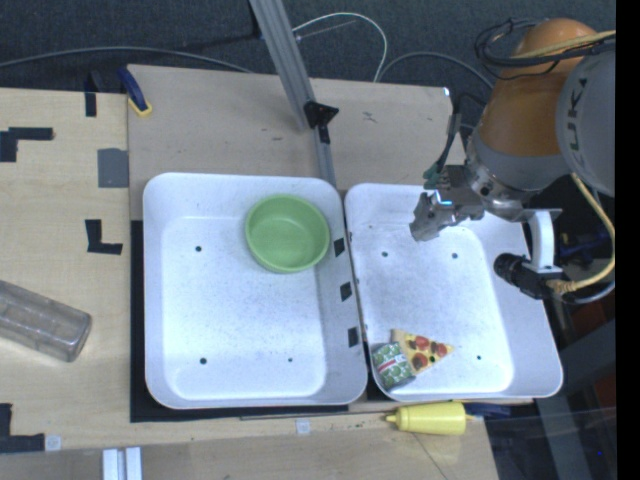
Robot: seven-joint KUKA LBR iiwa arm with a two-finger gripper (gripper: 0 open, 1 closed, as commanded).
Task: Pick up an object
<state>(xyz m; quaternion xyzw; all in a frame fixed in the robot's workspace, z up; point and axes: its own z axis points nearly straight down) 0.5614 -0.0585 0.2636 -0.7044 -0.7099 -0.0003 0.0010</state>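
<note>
Evidently searching, the gripper [428, 220] hangs over the right bin's [520, 368] upper part; I cannot tell its state. Lower down, against the bin's left wall, lie a pizza slice [422, 350] and small can [393, 364].

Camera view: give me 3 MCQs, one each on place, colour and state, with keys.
1. Where is the bowl?
A. in the left bin
B. in the right bin
C. on the bench outside the bins

2. What colour is the squeeze bottle on the bench below the right bin?
A. red
B. yellow
C. blue

3. How does the bowl sit?
A. on its side
B. upside down
C. upright, opening up

Key:
1 A, it sits near the top right of the left bin.
2 B, body and cap are yellow.
3 C, its rim and hollow inside face the camera.

The tool hovers over the right bin's top left.
</note>
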